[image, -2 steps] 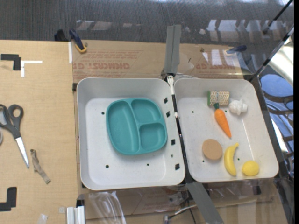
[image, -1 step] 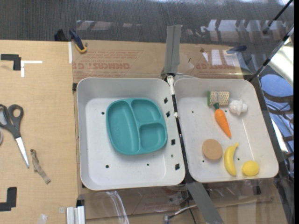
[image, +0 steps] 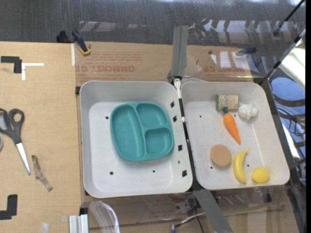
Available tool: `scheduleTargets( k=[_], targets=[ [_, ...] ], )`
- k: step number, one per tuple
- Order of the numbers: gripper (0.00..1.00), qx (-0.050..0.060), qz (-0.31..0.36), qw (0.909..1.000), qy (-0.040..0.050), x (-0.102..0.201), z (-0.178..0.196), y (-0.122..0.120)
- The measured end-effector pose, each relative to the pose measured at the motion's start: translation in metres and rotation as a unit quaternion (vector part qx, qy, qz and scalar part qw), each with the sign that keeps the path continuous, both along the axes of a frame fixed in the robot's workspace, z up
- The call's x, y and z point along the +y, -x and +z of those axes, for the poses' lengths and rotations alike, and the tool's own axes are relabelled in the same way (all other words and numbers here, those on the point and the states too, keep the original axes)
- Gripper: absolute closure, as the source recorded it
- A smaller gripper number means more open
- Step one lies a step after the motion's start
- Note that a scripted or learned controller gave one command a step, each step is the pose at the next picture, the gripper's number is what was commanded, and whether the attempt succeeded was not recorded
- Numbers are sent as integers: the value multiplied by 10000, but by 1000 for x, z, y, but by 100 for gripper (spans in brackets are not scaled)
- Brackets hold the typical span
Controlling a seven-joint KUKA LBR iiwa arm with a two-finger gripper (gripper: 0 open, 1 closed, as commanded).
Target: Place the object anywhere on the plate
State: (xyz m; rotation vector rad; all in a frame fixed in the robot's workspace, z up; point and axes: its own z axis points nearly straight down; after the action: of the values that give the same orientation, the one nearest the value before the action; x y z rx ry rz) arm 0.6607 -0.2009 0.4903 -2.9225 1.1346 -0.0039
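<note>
I cannot tell the state of my tool, whether apart, together or clamped on something.

The teal plate [image: 142, 131] lies flat in the left bin [image: 87, 130], about in its middle, with 3 compartments: 1 long one on its left side and 2 smaller ones on its right.

Everything I could carry sits to the right of the plate, across the seam between the bins, in the right bin [image: 277, 144], and none of it touches the plate. There are 6 things. Nearest the plate is a tan disc [image: 220, 155], level with the plate's lower edge. Just beyond it, further from the plate, a banana [image: 239, 166] stands nearly on end, and a lemon [image: 260, 175] lies past that, furthest from the plate. A carrot [image: 231, 126] lies slanted, level with the plate's middle. Above the carrot's top end, level with the plate's upper edge, sits a small speckled block [image: 228, 101], with a white lump [image: 247, 111] just beyond it.

On the tabletop [image: 43, 106], well to the plate's left, lie scissors [image: 14, 132].
</note>
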Motion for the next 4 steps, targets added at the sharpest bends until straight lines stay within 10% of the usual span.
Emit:
scheduleTargets(
  k=[2,4],
  targets=[
    [100,-45,2670,9637,0,-20,-1,0],
    [100,-59,2683,9633,-4,-18,1,-1]
  ],
)
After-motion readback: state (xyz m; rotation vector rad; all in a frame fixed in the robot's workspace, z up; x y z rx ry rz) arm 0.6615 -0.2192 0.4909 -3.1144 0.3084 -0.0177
